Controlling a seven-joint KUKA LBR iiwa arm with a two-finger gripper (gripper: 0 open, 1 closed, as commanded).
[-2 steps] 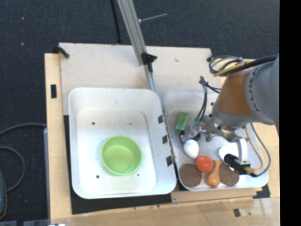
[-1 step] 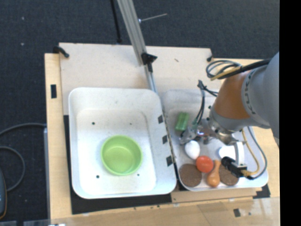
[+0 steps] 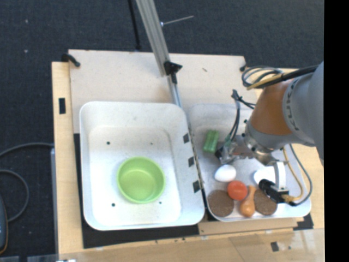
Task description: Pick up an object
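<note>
My gripper (image 3: 229, 153) is down inside the right bin (image 3: 210, 112), near its middle. A green block (image 3: 211, 141) lies just to its left. A white egg-shaped object (image 3: 224, 173) sits directly below the gripper, close to it or touching it. Along the bin's front edge lie a red ball (image 3: 236, 190), an orange carrot-like piece (image 3: 248, 203) and two brown discs (image 3: 221, 202) (image 3: 265, 205). Nothing shows between the fingers.
The left bin (image 3: 90, 116) holds a light green bowl (image 3: 141, 179) near its front. A slanted metal pole (image 3: 155, 31) comes down from the top to the wall between the bins. The arm's grey and orange body (image 3: 272, 116) covers the right bin's right side.
</note>
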